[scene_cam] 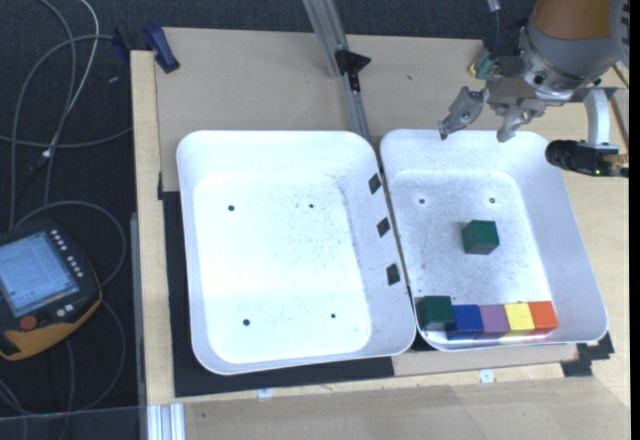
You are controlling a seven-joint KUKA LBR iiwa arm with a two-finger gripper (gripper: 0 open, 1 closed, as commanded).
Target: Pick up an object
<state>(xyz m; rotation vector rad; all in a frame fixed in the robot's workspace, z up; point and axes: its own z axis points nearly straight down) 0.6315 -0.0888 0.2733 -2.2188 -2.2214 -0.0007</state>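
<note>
Dark green cube (481,236) — small, matte (alone mid-bin) — sits below the gripper (479,126), fingers spread, holding nothing.

I count two white bins: left bin (200,168), right bin (575,228). Six cubes: two green (480,236) (434,311), one blue (467,319), purple (494,318), yellow (518,316), orange (542,314).
</note>
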